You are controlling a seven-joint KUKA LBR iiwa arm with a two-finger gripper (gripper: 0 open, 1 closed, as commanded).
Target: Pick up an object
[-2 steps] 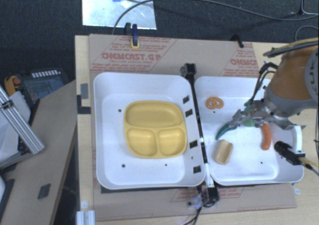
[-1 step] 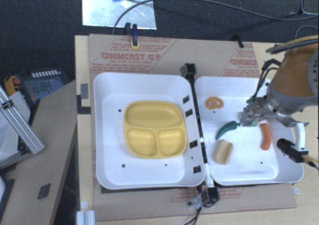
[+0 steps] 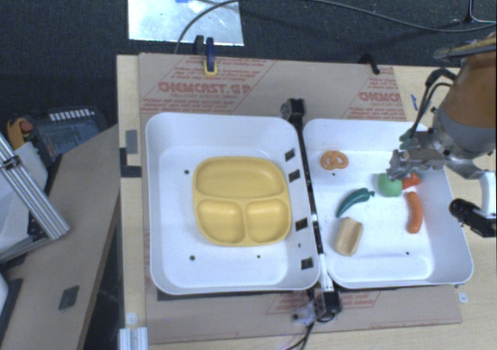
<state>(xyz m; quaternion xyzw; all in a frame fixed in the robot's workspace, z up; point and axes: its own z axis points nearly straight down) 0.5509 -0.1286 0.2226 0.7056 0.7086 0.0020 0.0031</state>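
My gripper (image 3: 402, 168) hangs low over the right bin (image 3: 435, 267), at its right middle. Directly under its tip, and touching or nearly touching it, lies a round green toy fruit (image 3: 388, 185) with a small red piece (image 3: 412, 180) beside it. An orange-red sausage (image 3: 415, 212) lies just to the right of the fruit. A dark green pepper (image 3: 355, 200) rests to the fruit's left, a tan bread roll (image 3: 348, 236) sits nearer the front, and an orange pretzel (image 3: 334, 160) lies at the back left.
The left bin (image 3: 167, 263) holds a yellow divided plate (image 3: 237, 199). A black divider with clips (image 3: 304, 193) runs between the bins. The arm's body (image 3: 470, 108) rises over the right bin's far right edge.
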